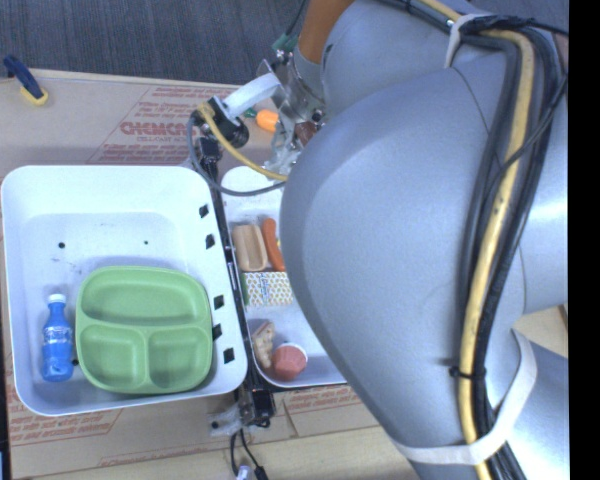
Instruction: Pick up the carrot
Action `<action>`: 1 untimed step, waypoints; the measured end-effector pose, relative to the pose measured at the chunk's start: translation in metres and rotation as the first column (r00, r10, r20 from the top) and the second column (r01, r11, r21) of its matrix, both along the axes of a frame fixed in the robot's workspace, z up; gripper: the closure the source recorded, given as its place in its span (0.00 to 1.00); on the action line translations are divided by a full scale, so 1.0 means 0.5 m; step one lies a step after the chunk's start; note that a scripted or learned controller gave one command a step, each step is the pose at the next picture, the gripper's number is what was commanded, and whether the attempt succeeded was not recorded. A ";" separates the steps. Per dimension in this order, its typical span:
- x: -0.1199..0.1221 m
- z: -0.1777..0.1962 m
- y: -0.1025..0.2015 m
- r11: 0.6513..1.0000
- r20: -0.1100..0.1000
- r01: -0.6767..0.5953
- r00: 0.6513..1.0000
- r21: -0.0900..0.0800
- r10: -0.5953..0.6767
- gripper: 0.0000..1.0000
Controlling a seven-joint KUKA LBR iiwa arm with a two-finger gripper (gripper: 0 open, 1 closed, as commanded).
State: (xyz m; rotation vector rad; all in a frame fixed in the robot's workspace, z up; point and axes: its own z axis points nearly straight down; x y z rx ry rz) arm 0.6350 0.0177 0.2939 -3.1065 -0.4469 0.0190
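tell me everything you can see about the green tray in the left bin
The green tray is a pale green, matte, plastic-looking plate with rounded corners and three compartments: one long one across the far side and two smaller ones on the near side, split by raised ridges. It holds nothing. It lies flat and upright in the near half of the left bin, turned slightly askew. A blue bottle stands close against its left edge; whether they touch is unclear.

I saw the arm [410, 238] blocking most of the right bin [242, 180]; the left bin [100, 198] lay open toward 12 o'clock, above the green tray [145, 328].
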 end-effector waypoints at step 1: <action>0.005 -0.035 -0.151 0.997 -0.010 0.081 0.997 -0.001 -0.081 1.00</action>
